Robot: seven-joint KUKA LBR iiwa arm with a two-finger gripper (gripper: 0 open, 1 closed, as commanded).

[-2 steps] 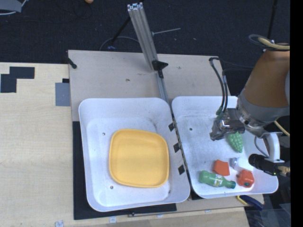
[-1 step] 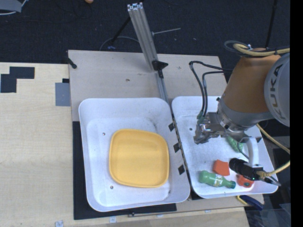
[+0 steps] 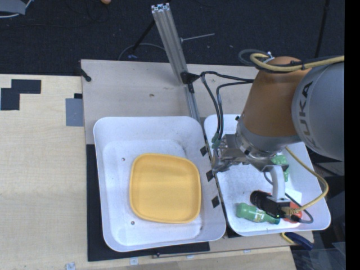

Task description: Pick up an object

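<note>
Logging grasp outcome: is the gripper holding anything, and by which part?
Cannot tell: the gripper is mostly hidden under the grey-and-orange wrist over the right white bin. The green bottle-like object lies on that bin's floor, apart from it.

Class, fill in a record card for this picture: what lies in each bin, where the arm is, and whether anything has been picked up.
left bin: one yellow plate, squarish with rounded corners, lying flat
right bin: a green object lying near the front rim
arm: above the right bin, reaching in from the view's right
pickup: not shown as done; the green object lies on the bin floor
</note>
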